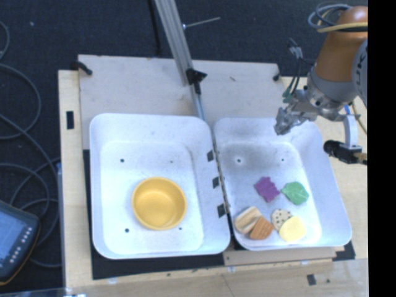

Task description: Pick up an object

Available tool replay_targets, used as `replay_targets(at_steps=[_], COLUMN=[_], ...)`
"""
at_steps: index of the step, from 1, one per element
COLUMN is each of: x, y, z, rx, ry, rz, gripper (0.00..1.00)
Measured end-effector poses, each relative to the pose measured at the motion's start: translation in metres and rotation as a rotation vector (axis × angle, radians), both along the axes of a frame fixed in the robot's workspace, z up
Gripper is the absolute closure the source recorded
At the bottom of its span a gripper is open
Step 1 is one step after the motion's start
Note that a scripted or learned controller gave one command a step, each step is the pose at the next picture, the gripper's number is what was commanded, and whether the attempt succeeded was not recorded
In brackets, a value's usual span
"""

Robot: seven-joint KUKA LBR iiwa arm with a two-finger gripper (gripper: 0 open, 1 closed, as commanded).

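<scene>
Two shallow white plastic bins sit side by side on a pale wooden bench (71, 184). The left bin (111, 135) holds a round yellow bowl (159, 203), upright, near its middle. The grey arm with an orange band (337, 51) reaches in from the right, its gripper (283, 126) hovering over the far edge of the right bin (247, 141); whether the jaws are open or closed cannot be told, and nothing shows between them. Small objects cluster at the right bin's near end, well apart from the gripper: a purple block (266, 188), a green leafy piece (296, 192), a yellow lemon-like piece (292, 229), a tan bread-like slice (247, 218), an orange-brown wedge (262, 229) touching it, and a speckled cookie (281, 216).
</scene>
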State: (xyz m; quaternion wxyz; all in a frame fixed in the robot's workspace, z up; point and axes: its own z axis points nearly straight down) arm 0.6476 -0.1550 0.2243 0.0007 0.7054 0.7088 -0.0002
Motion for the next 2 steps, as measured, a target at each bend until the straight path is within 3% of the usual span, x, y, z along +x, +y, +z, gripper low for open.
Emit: replay_targets(at_steps=[2], x=[-0.025], y=[0.094], z=[-0.004], rx=[0.002], ry=[0.001], rz=[0.001], gripper=[1.0])
